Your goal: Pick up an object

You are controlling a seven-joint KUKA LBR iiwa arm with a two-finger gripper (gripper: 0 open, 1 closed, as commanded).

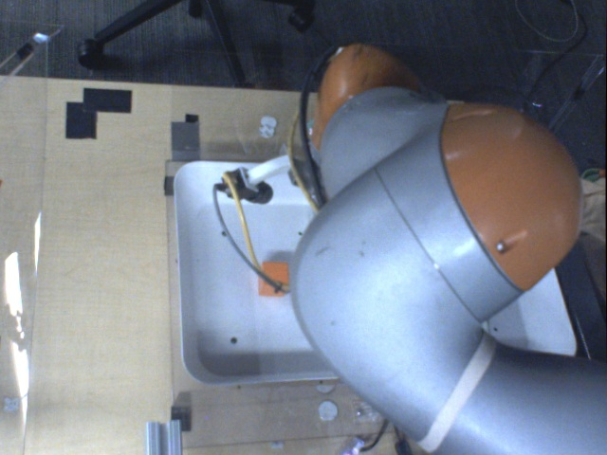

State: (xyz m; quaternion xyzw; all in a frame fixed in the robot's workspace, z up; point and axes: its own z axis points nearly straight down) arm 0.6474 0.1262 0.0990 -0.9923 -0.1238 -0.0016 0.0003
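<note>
A small orange block (272,277) lies on the floor of the left white bin (204,349), near its middle. My grey arm with its orange bands (427,245) reaches in from the right and covers the bin's right half. Just a dark tip of my gripper (285,289) pokes out from under the arm, at the block's lower right corner. The arm hides the rest of the gripper. Whether the block sits between the fingers or only beside them cannot be made out.
A strip of the right bin (545,325) shows past the arm. Bare wooden bench (85,282) lies to the left, with black tape marks (95,110) at the back. A chair base (199,8) stands on the dark floor beyond.
</note>
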